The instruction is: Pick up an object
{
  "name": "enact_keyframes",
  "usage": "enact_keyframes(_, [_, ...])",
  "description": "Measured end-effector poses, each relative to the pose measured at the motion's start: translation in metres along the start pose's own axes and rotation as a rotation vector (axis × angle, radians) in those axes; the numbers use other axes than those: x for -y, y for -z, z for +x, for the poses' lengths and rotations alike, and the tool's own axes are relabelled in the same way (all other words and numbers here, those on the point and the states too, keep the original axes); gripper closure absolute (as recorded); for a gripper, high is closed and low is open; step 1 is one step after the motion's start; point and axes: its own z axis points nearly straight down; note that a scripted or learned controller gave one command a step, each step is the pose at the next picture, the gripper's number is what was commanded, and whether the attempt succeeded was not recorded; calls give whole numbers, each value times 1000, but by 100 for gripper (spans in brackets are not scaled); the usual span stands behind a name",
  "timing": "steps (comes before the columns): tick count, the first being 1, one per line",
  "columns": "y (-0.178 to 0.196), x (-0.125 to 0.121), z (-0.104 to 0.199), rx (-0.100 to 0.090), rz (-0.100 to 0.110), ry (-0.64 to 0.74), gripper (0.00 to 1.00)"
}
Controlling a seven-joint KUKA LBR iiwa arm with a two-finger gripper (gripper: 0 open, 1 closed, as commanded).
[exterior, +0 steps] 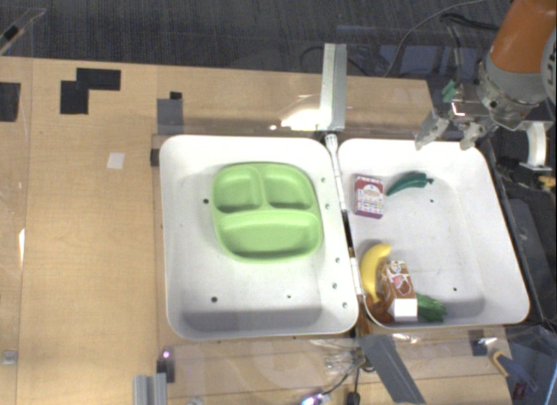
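Near edge of the right bin (487, 307), front-left corner: a small cluster, all touching. A white cube-like block (405, 309) sits lowest, a dark green item (431, 309) (type unclear, maybe a toy vegetable) just to its right, a brown printed packet (398, 280) right behind the block, and a yellow banana (373, 269) curving along the bin's left wall, pressed against the packet.

Left bin (187, 299) next door: one light green divided plate (265, 210), three compartments, lying flat around the middle, apart from all walls.

Further back in the right bin: a small white-and-red printed box (369, 196) near the left wall, and a dark green pepper-like piece (409, 182) just beside it to the right, tilted, not touching as far as visible. Both well apart from the front cluster.

Farthest: gripper (449, 132) at the back rim of the right bin, over its far edge, fingers spread apart with nothing between them (released). Grey wrist and orange band (522, 24) rise behind it toward the upper right. Nothing lifted; every object rests in a bin
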Motion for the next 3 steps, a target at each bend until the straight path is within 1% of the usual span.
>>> enact_keyframes(1, [-56, 10, 49, -1, 2, -52, 0])
enact_keyframes(2, [-121, -8, 39, 1, -19, -154, 0])
enact_keyframes(3, [-86, 66, -20, 1, 0, -214, 0])
